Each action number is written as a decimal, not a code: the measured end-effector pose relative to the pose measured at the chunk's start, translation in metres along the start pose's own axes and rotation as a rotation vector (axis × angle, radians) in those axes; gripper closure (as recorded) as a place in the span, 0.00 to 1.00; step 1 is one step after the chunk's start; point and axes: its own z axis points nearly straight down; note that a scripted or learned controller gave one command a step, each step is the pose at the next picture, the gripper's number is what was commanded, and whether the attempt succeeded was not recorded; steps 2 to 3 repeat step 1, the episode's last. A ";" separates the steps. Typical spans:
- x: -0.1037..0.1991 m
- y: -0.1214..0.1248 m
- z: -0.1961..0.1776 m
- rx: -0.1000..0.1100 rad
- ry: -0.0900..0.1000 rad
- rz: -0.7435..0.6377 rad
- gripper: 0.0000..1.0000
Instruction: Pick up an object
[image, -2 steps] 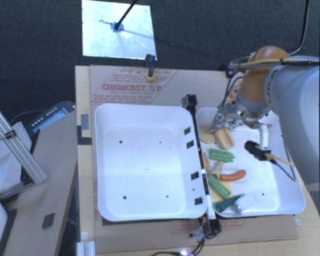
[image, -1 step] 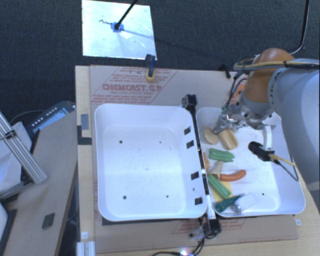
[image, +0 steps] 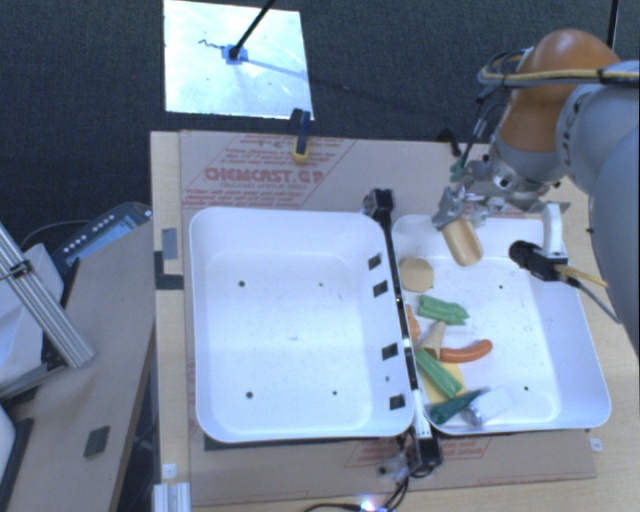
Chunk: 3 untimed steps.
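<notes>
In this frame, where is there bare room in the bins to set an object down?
The left bin floor is bare wall to wall. In the right bin, only the floor right of the orange sausage is free. Items crowd along the divider, below the end effector.

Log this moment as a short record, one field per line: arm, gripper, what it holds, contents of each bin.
arm: grey with orange band, reaching in from the right over the right bin
gripper: above the right bin's far end
held: tan bread-like piece between the fingers, lifted
right bin contents: round tan piece, green bean pod, orange sausage, more green and yellow pieces near the divider
left bin: white, shallow
</notes>
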 end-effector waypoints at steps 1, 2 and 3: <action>0.058 -0.059 -0.007 0.015 0.003 -0.001 1.00; 0.058 -0.059 -0.007 0.015 0.003 -0.001 1.00; 0.058 -0.059 -0.007 0.015 0.003 -0.001 1.00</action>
